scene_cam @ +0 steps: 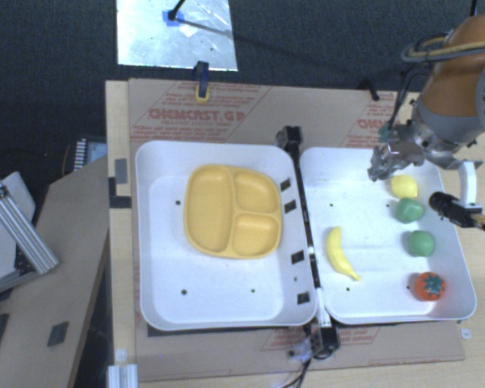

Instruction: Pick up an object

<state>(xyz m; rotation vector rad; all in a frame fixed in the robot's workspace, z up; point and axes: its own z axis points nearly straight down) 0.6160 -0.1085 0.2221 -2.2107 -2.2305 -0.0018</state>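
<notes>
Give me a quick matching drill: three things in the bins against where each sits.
Things:
1. banana
2. yellow plate
3. tomato

Places:
A. middle of the left bin
B. near right corner of the right bin
C. right bin, close to the divide between the bins

Pairs: 1-C, 2-A, 3-B

One fixed cam above bench (226, 95), angled down on both bins (158, 241).
</notes>
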